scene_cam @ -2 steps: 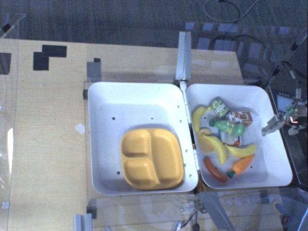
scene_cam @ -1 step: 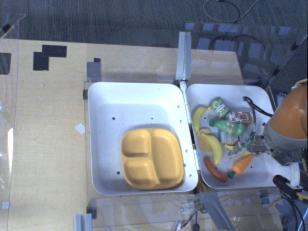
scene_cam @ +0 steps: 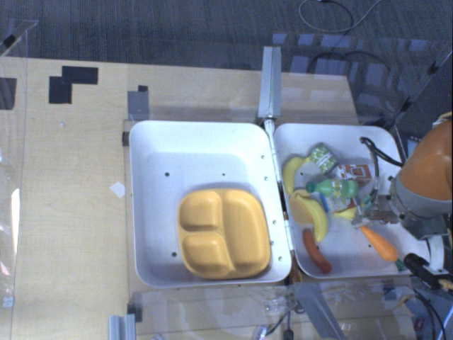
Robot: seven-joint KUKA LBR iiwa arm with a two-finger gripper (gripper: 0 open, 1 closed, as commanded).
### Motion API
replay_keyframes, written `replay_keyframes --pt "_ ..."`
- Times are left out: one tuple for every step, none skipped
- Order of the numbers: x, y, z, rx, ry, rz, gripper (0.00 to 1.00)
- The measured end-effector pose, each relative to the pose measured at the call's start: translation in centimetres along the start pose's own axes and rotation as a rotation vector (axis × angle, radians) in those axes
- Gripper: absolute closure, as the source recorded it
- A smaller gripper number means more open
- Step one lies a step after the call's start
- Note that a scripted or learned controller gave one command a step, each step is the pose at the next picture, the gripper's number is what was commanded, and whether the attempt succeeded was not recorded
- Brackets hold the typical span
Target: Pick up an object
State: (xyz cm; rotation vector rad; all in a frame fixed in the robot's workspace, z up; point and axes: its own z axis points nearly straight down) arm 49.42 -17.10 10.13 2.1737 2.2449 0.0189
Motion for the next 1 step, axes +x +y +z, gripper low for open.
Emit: replay_keyframes --pt "3.34 -0.07 -10.89 0.014 0.002 0.029 1.0"
